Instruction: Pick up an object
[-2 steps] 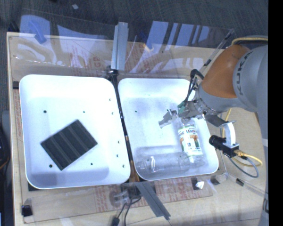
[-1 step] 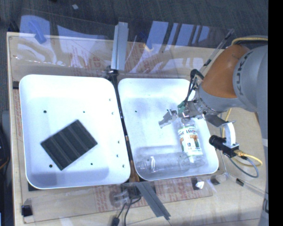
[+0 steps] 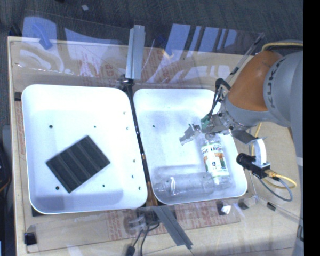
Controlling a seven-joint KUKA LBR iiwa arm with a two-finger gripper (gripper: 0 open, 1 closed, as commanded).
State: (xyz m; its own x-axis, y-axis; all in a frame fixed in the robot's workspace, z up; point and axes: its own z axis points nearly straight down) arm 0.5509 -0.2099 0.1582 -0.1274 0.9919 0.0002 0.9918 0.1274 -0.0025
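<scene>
labelled bottle [image 3: 215, 160] in right bin [image 3: 165, 103], just below jaws [image 3: 194, 132]; jaw state unclear

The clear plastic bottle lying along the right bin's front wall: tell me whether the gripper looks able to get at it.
Probably yes. The gripper sits over the same right bin, and nothing covers the clear plastic bottle from above. The labelled bottle lies close beside its end, and the front wall crowds it.

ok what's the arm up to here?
The arm has its gripper down in the right bin, by the top of a small labelled bottle. A clear plastic bottle lies along that bin's near edge. A dark ribbed pad sits in the left bin. Nothing looks lifted yet.
</scene>
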